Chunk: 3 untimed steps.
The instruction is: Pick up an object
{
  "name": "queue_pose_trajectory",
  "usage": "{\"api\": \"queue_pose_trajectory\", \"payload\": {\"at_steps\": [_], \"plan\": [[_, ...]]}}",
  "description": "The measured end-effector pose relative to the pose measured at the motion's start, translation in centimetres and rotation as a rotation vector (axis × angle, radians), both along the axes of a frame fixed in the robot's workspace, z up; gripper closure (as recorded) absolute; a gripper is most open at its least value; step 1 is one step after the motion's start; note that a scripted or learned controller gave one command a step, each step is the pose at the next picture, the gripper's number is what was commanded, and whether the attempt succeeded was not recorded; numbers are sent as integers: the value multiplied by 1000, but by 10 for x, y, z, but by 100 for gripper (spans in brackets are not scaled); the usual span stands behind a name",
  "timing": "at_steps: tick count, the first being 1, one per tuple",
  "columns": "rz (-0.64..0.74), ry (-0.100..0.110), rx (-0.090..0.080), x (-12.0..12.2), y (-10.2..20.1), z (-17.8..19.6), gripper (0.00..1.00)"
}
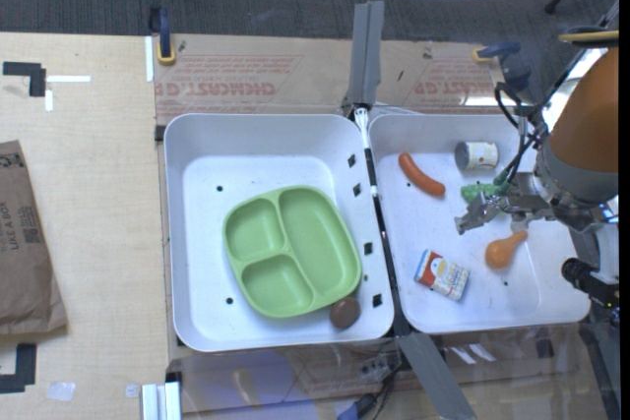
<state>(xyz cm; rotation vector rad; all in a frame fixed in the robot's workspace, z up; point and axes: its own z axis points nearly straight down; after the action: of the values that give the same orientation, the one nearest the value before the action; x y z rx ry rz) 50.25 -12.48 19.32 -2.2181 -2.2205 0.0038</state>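
Gripper low over right bin, fingers' state unclear. Green item at its tip, grasp unconfirmed. Orange pear-shaped object just below-right; sausage up-left; small carton below-left; white cup above.

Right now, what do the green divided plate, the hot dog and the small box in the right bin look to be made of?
Green divided plate: likely moulded plastic, matte, uniform pale green with rounded compartments. Hot dog: probably toy plastic or rubber, smooth and slightly glossy. Small box: seemingly printed cardboard, flat faces with coloured print.
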Motion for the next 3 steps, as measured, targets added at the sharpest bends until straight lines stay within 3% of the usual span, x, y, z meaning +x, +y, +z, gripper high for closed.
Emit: {"api": "queue_pose_trajectory", "payload": {"at_steps": [1, 2, 3], "plan": [[-6, -2, -1, 37, -59, -36, 0], [291, -5, 0, 97, -91, -102, 0], [288, -7, -2, 98, -92, -92, 100]]}}
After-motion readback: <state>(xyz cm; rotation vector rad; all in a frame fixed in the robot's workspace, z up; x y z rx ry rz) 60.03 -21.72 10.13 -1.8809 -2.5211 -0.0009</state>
